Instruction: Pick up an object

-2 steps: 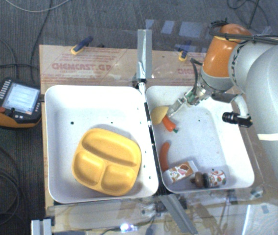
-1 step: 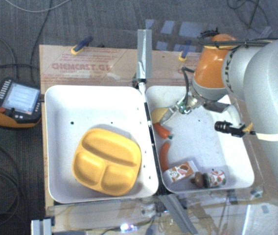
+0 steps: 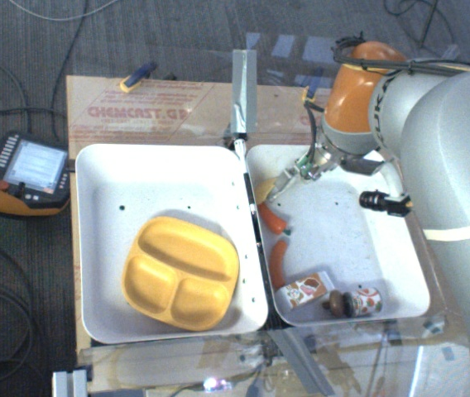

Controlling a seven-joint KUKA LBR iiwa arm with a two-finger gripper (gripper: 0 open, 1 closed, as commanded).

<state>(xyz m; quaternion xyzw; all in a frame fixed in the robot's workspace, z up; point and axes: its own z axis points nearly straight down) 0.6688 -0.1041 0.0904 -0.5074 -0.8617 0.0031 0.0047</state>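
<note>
The hand (image 3: 289, 180) is seen low over the right bin (image 3: 400, 259), near its upper-left corner; its state cannot be told. Two orange sausages (image 3: 275, 238) lie just below it, along the bin's left wall.

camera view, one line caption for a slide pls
KUKA arm's gripper hovers over the right bin near orange sausages; yellow tray in left bin.

"CHEMCAST" in red on brown board (image 3: 136, 110)
</note>
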